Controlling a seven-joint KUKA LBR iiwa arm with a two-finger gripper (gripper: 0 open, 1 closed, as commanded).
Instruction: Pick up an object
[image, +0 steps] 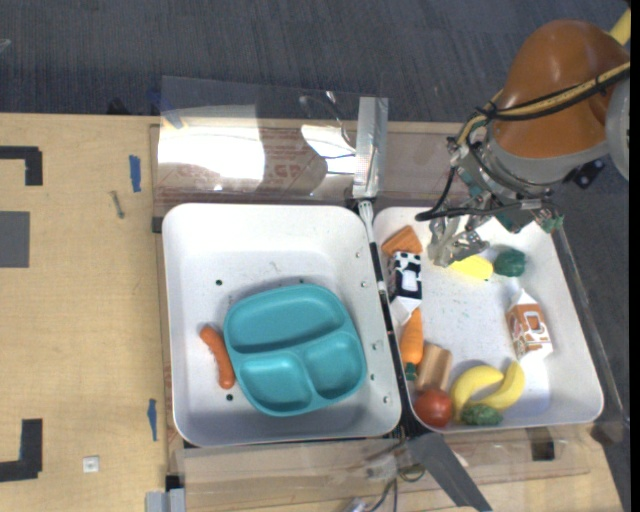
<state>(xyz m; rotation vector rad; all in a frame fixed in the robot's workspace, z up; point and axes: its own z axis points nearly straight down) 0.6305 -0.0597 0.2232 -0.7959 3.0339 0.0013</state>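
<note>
Half the lemon (473, 267) hides beneath the gripper (452, 243).

Taking the divided tray (292, 347) in the left bin (190, 250) as the landmark: a sausage (217, 357) lies just left of it in the same bin. The right bin (580, 390) sits to its right, holding a carrot (412, 337), a tomato (434, 407), bananas (490, 385), a carton (528, 329) and a lemon (472, 268) farther back.
</note>
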